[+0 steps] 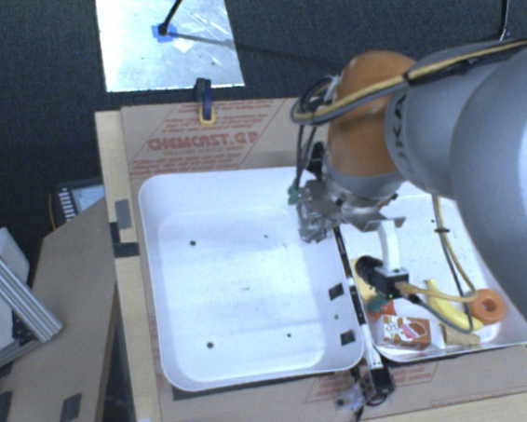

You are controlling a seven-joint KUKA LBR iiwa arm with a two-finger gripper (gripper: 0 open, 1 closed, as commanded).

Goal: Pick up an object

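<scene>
Three small things lie together in the white bin (424, 221) on the view's right of my jaws: a yellow banana (447, 306), an orange ring (487, 305) touching its end, and a red and white packet (404, 330) just beside them. All three sit well apart from my jaws, toward the bin's near corner. My jaws hang over the wall shared by the two bins, toward its far end. I cannot tell whether they are wide or narrow. The other white bin (171, 262) lies on the opposite side of them.
</scene>
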